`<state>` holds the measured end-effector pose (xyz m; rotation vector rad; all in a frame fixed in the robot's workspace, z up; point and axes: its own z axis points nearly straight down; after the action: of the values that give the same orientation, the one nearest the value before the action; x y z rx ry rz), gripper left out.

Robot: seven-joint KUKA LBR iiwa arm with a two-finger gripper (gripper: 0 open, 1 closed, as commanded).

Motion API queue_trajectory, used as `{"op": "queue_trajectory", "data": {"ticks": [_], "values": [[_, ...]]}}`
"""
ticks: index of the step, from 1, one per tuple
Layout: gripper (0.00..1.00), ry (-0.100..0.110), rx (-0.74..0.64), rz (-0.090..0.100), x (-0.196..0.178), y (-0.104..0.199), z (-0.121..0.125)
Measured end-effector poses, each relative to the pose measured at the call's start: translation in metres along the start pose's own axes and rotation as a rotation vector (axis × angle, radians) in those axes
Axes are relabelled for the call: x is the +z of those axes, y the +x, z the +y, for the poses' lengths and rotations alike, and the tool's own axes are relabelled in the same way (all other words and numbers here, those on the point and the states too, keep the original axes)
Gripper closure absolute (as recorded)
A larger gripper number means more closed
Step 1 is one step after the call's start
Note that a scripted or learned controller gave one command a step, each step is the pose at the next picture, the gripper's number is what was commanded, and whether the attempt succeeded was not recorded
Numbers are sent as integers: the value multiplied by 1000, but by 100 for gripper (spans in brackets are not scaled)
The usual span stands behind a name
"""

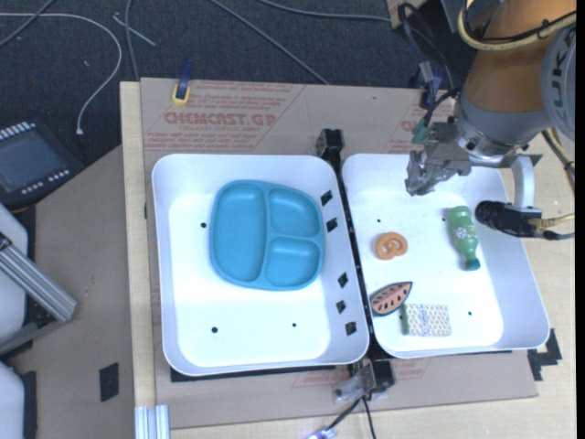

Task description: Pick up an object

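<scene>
The right bin [512,332] holds several small objects: an orange spiral pastry [391,245], a green toy bottle [463,235], an orange leaf-shaped piece [391,297] and a pale speckled square [428,319]. My gripper [421,183] hangs over the bin's far left part, above and behind the pastry. Nothing shows between its fingers. The left bin [183,318] carries a blue divided plate [267,234].
Both bins rest on a cardboard sheet [238,112]. Black clips [331,142] run along the divider between the bins. Cables [101,26] lie on the dark floor at the back. A black cable end [507,218] juts over the right bin's right rim.
</scene>
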<state>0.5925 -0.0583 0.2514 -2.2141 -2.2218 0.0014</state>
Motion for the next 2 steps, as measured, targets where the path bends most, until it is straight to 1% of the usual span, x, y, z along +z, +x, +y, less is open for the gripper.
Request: {"op": "queue_trajectory", "data": {"ticks": [2], "values": [[100, 2, -1, 0, 31, 92, -63]]}}
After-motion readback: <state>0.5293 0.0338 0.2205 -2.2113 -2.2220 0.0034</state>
